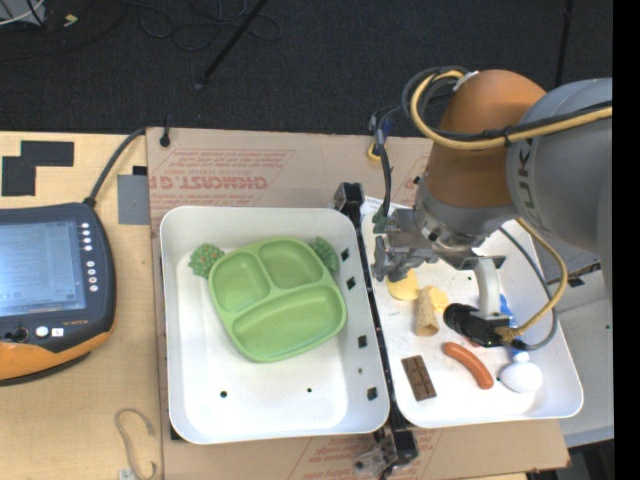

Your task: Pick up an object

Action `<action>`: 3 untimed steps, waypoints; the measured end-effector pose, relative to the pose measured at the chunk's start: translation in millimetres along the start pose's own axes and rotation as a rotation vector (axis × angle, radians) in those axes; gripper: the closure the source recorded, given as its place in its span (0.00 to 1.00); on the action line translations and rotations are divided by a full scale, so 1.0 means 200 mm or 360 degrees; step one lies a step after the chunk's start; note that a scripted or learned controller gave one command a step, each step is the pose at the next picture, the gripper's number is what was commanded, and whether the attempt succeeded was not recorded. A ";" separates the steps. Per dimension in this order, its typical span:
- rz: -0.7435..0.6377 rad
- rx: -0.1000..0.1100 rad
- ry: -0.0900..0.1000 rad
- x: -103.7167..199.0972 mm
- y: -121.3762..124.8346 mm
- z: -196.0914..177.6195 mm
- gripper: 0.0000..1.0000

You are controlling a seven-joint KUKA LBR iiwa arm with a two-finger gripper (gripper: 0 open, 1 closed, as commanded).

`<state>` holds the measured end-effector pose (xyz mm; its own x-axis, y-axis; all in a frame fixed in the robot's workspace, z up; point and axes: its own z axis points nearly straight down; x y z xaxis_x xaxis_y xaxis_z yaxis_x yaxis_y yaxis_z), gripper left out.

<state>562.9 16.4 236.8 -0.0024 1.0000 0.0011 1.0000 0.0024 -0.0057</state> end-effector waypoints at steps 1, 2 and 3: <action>0.0002 -0.0001 0.0000 0.01 0.00 0.00 1.00; 0.0001 -0.0001 -0.0002 0.03 -0.03 0.04 1.00; 0.0004 0.0002 -0.0002 0.01 0.00 0.10 1.00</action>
